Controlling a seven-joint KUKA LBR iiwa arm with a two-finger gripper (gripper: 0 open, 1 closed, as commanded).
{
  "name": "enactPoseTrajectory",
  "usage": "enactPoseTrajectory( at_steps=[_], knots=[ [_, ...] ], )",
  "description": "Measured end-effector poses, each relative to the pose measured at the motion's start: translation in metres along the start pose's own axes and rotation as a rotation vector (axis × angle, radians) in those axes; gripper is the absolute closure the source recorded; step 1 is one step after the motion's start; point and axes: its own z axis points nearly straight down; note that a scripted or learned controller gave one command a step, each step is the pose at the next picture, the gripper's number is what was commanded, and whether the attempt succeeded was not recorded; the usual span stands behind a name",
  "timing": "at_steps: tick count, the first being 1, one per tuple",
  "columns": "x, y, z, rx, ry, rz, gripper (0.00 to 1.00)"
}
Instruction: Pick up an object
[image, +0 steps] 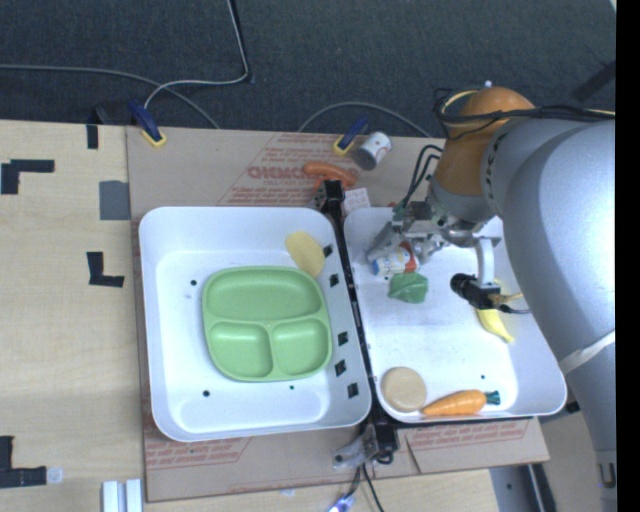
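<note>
Bench: pale wood with black tape marks on the left side.
Cardboard (270, 170): lies under both bins; red print reads as "CHEMICAL", and I am not sure of it. More red print at the front edge is too small to read.
Left bin (165, 300): holds a green tray (267, 323) with three compartments, and a pale yellow piece (305, 252) near the back right corner.
Clamps: two blue and yellow clamps (147, 122) at the back edge of the cardboard.
Right bin (520, 385): holds a green object (409, 288) in the back part, a beige round piece (404, 388) and a carrot (456, 403) at the front, a banana (494, 321) on the right.
Gripper (398, 252): low in the back of the right bin, just above the green object; I cannot tell if it is parted or clenched, and nothing is seen in its hold.
Arm (560, 210): grey, with orange band, comes from the right.
</note>
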Motion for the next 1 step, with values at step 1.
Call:
enactPoseTrajectory(
  at_steps=[1],
  knots=[
    [-0.0003, -0.0002, -0.0097, 0.002, -0.003, -0.001, 1.00]
  ],
)
